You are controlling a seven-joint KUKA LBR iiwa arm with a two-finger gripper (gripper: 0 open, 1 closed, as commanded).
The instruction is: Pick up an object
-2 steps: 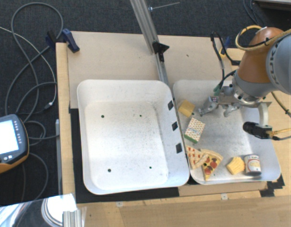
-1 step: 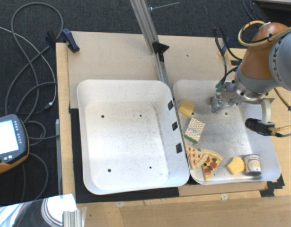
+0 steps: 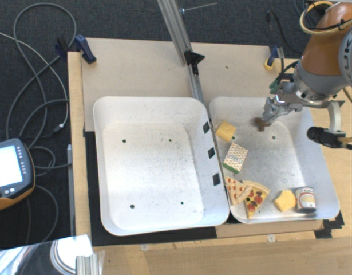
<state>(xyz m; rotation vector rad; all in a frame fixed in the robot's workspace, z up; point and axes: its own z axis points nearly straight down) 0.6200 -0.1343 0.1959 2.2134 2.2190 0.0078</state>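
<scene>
The right bin [image 3: 313,171] holds several small objects. A yellow cheese wedge [image 3: 225,132] lies near its upper left corner. Below it is a patterned green-and-white sandwich piece [image 3: 235,157]. A pizza slice [image 3: 248,195], a yellow block [image 3: 285,200] and a small can [image 3: 305,199] line the front edge. My gripper [image 3: 268,117] hangs low over the bin's upper middle, right of the cheese wedge. A small dark brown bit [image 3: 260,124] shows at its tip; I cannot tell whether it is an object or part of the gripper.
The left bin [image 3: 107,153] stands beside the right one, with black clips [image 3: 210,152] along the shared wall. A metal pole [image 3: 178,30] slants over the bench behind the bins. Blue clamps [image 3: 84,47] grip the back edge. Cables and a pendant [image 3: 10,171] lie on the floor at left.
</scene>
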